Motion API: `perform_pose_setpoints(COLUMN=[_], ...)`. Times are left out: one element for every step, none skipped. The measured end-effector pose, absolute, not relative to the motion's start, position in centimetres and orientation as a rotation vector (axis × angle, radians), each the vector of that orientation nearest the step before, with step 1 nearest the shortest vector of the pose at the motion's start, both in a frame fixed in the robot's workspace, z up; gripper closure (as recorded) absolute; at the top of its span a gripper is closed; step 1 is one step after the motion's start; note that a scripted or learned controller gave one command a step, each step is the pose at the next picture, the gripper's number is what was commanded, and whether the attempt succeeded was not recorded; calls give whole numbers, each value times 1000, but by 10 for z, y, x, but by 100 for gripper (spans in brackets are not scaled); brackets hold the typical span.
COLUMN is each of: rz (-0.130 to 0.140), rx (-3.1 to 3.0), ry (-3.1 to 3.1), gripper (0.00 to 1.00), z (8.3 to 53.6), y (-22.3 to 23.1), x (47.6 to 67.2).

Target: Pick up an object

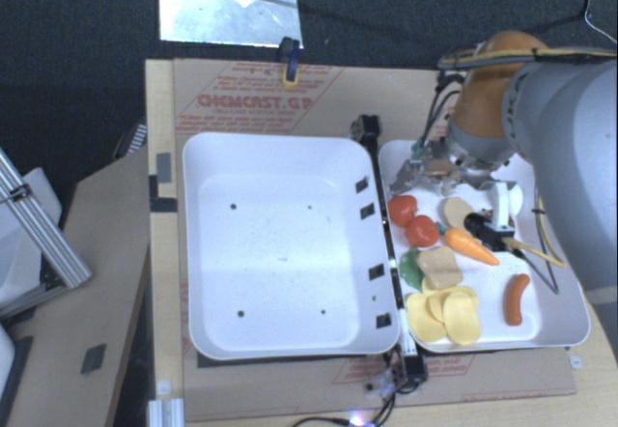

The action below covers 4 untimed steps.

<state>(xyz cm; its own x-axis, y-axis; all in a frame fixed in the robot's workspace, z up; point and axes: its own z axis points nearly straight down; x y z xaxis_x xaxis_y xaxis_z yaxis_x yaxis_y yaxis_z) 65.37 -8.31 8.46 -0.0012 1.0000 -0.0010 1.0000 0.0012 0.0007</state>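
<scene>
We cannot tell how the gripper stands over the right bin, near two red tomatoes and an orange carrot.

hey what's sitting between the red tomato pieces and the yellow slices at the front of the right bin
In the camera view, a tan bread-like block with a green leaf at its left lies between the red tomato pieces and the yellow slices.

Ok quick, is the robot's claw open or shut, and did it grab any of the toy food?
Gripper: low over the far end of the right bin; open or shut cannot be told, and no food is seen in it.
</scene>
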Motion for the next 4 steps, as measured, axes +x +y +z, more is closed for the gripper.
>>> perform_pose_setpoints(rz=[-1,2,3,15], rx=[2220,2218,2220,2202], ry=[2222,2221,2221,2227], gripper=[0,100,100,100], z=[85,96,189,246], y=[-84,-84,-79,-15], x=[641,642,586,670])
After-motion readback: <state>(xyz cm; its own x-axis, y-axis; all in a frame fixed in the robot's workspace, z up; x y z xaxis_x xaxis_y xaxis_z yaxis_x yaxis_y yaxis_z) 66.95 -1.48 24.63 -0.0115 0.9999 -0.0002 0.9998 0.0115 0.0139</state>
